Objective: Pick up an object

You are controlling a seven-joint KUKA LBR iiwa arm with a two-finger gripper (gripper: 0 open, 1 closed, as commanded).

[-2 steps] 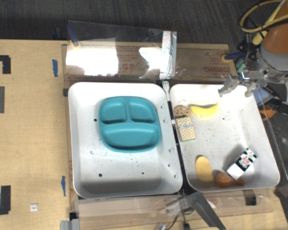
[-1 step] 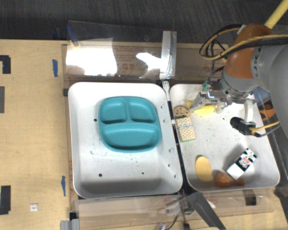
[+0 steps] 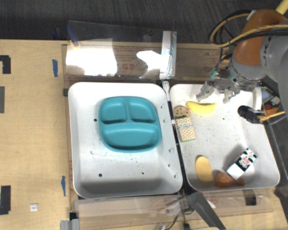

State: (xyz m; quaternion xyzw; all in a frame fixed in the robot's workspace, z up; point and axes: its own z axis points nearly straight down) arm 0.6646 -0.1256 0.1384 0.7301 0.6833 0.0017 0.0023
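Yellow banana (image 3: pixel 202 108) lies near the far wall of the right bin (image 3: pixel 269 143), just below the gripper (image 3: pixel 217 95), whose fingers are spread with nothing between them (an approach, I judge). Next: descend squarely over the banana, then close.

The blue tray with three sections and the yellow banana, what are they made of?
The blue tray with three sections looks like smooth moulded plastic: even colour, rounded edges, soft sheen. The yellow banana in the right bin is probably a plastic or foam toy, since its colour is flat and unmarked, though real fruit can't be ruled out.
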